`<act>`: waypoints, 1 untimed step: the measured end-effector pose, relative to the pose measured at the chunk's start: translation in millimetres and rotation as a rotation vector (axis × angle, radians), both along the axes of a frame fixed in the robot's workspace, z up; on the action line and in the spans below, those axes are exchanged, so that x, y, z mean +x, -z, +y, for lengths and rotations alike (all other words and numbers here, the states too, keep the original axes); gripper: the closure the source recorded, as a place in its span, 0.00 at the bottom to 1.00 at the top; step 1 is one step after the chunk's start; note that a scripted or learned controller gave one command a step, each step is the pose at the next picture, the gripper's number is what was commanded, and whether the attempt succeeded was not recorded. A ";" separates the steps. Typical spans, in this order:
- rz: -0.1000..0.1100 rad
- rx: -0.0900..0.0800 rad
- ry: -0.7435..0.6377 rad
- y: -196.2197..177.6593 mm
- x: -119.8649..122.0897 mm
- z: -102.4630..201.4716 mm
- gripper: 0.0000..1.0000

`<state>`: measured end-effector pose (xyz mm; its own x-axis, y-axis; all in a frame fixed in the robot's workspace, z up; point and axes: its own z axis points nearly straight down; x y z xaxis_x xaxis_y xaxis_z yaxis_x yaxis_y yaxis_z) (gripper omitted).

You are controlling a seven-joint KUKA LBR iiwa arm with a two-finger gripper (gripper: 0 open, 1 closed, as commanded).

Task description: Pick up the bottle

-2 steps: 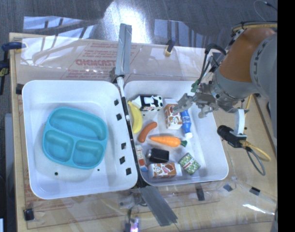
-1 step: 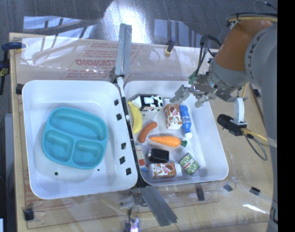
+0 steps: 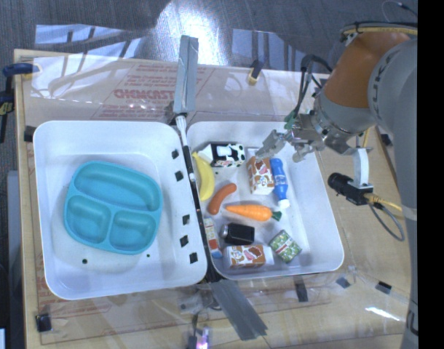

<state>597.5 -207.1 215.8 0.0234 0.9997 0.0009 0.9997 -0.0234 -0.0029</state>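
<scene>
Bottle (image 3: 279,178), blue with white cap, is seen lying in the right bin (image 3: 327,217), long axis toward the pincer (image 3: 286,142), which is held open, empty, just above it.

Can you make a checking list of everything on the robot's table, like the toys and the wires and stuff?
Surface: two white bins side by side, left bin and right bin, on a wooden bench under clear plastic sheet.
Job's things: blue bottle with white cap, lying in the right bin beside a small carton.
Clutter: banana, sausage, carrot, cow-print toy, black block, green carton; blue divided plate in the left bin.
Grippers: tool above the right bin's far side, near the bottle.
Cables: black cables along the arm.
Surroundings: blue clamp at the bench's left corner.
</scene>
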 end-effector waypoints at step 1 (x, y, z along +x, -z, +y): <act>0.000 0.000 -0.088 13.7 -3.4 0.6 0.00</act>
<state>594.0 -206.4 202.1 -0.0641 0.9979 0.0012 0.9979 0.0641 -0.0031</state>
